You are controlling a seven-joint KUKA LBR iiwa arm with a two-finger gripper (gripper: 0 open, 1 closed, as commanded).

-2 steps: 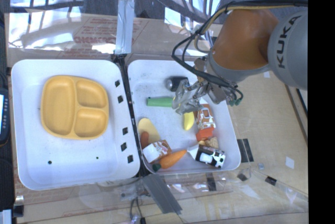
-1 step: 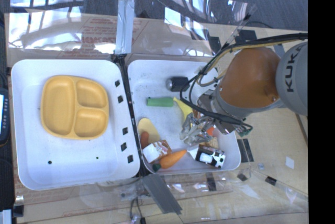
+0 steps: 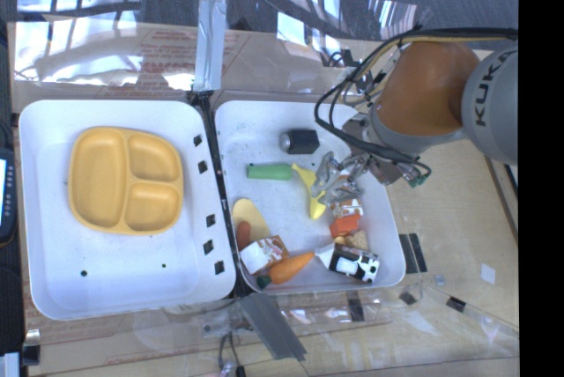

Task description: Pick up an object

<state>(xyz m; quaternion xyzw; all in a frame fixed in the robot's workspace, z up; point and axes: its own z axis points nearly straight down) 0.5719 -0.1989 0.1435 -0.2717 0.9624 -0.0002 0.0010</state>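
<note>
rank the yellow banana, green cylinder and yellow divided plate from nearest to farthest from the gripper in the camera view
1. Yellow banana, right beside the gripper in the right bin.
2. Green cylinder, further left in the same bin.
3. Yellow divided plate, in the left bin, across the divider.

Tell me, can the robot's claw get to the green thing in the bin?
Probably yes. The green thing lies alone on bare bin floor, nothing on top of it, and the claw hangs close beside it to its right.
</note>
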